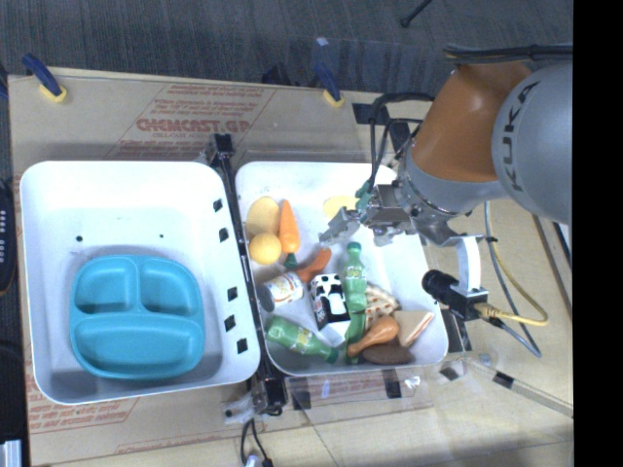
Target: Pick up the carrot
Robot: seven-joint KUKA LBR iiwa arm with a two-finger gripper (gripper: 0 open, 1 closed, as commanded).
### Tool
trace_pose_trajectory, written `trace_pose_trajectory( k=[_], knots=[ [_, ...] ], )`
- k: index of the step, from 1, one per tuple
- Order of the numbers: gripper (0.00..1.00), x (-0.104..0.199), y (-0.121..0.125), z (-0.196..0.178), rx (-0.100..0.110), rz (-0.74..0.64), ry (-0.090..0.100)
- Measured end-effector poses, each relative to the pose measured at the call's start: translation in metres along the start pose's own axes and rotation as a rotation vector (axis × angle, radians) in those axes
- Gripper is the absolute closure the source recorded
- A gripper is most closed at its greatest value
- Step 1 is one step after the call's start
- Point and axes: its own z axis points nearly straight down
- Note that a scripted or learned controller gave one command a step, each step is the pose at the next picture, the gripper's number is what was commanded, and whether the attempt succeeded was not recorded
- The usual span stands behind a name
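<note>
The carrot [288, 224] is a slim orange piece lying lengthwise in the back left part of the right bin [302, 178], beside two yellow fruits [262, 230]. My gripper [343, 224] hangs over the middle of that bin, a short way right of the carrot and apart from it. Nothing shows in the gripper. The grey arm with its orange band [467, 134] reaches in from the right and hides the bin's back right corner.
A second orange piece [313, 262] lies just below the carrot. A can [285, 287], a black-and-white item [331, 298], two green bottles [353, 278], a drumstick [375, 336] and a brown item crowd the bin's front. The left bin [58, 193] holds a blue divided tray [138, 317].
</note>
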Motion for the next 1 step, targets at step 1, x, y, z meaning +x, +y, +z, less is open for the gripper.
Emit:
trace_pose_trajectory(
  k=[1],
  knots=[
    [0.0,0.001,0.0534,0.1221,0.012,0.121,0.001]
  ],
)
